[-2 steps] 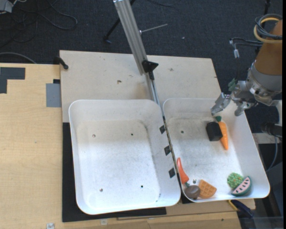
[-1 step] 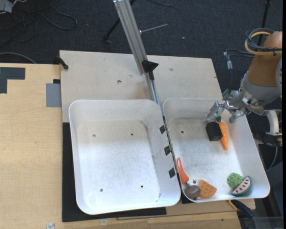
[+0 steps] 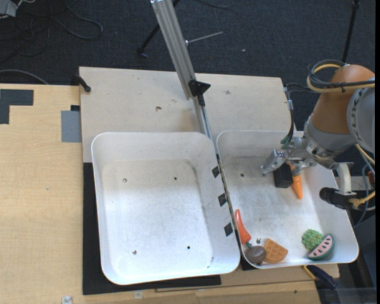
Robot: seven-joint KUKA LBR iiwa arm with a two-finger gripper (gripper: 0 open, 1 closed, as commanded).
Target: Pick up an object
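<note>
My gripper (image 3: 284, 175) hangs low over the upper part of the right bin (image 3: 253, 145), at the end of the grey arm with its orange band (image 3: 342, 97). A small orange carrot (image 3: 297, 187) lies right beside the gripper's dark tip, on its right side, touching it or nearly so. Whether the carrot is gripped is unclear from this angle. Along the right bin's front edge lie a red chili (image 3: 242, 227), a brown round piece (image 3: 256, 254), a waffle-like orange piece (image 3: 275, 251), a green broccoli (image 3: 312, 238) and a watermelon slice (image 3: 322, 247).
The left bin (image 3: 114, 145) adjoins the right one, with black clips (image 3: 222, 199) along the shared wall. A slanted aluminium post (image 3: 177, 49) rises behind the bins. Cables and a black fitting (image 3: 339, 197) sit at the right bin's right rim.
</note>
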